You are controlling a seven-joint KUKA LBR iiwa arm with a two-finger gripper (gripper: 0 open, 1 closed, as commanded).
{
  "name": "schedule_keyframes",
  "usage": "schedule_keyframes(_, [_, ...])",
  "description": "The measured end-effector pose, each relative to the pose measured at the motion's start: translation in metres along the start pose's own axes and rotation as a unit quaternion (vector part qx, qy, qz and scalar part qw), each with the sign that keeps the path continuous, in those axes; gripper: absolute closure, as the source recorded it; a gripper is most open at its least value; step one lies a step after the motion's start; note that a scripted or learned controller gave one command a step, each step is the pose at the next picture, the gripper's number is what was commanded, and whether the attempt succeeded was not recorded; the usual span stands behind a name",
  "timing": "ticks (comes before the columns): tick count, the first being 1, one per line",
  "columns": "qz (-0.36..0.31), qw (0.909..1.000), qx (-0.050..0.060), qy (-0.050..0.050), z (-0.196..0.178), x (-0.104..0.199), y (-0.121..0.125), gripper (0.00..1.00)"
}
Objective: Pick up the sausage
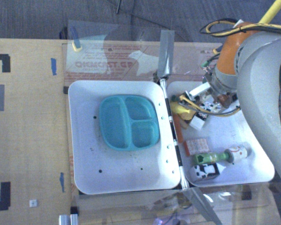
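The sausage (177, 125), a slim reddish-brown piece, lies along the left wall of the right bin (253, 172), just below a yellow banana-like item (179, 109). My gripper (198, 110) is low in the upper left part of that bin, right beside the yellow item and slightly up and to the right of the sausage. Cables and the wrist body hide its tips. I see nothing clearly held in it.
A teal divided plate (129, 122) lies in the left bin (84, 163). The right bin also holds a pink packet (196, 146), a green bottle with a white cap (221, 156) and a black-and-white item (206, 171). The arm covers the bin's right side.
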State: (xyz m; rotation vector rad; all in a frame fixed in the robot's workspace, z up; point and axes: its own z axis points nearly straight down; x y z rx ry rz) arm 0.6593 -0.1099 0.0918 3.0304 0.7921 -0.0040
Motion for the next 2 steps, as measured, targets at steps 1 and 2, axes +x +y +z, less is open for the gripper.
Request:
schedule_keyframes(1, [0.022, 0.9998, 0.0, 0.005, 0.0018, -0.0351, 0.0546, 1.0])
schedule_keyframes(2, [0.021, 0.9998, 0.003, 0.002, 0.0045, -0.0364, 0.053, 0.0])
